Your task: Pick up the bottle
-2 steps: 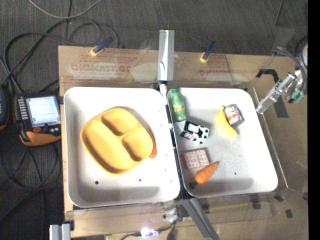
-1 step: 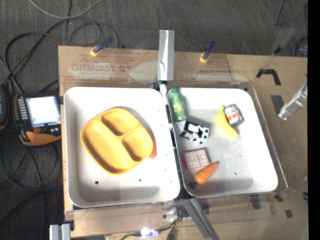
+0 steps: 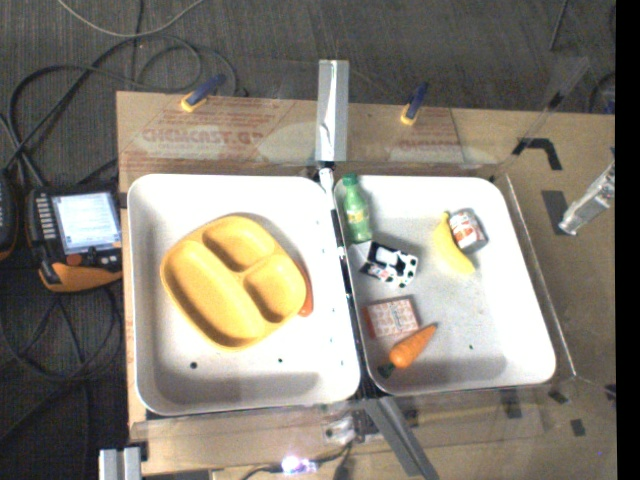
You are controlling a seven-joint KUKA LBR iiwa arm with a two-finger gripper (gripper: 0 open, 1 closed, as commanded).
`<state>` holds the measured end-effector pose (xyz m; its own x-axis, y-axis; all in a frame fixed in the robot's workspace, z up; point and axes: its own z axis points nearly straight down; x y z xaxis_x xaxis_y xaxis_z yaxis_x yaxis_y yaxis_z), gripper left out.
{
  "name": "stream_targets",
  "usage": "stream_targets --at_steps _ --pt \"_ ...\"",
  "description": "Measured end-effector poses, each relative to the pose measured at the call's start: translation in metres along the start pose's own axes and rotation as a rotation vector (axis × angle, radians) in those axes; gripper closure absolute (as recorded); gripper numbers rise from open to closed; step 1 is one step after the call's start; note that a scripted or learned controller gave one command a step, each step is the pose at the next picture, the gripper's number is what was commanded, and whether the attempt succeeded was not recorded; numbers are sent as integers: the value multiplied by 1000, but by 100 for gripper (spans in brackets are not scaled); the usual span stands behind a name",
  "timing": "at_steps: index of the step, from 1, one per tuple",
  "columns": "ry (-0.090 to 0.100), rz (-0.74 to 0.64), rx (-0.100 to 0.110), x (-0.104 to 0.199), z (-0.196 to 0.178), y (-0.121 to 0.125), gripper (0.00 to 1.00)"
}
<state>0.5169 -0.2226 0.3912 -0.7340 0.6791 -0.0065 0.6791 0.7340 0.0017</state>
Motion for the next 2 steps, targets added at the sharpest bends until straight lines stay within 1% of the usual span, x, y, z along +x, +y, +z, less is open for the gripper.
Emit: stream_targets --at_steps 2 --pt "-6 -5 -4 -1 -19 4 100"
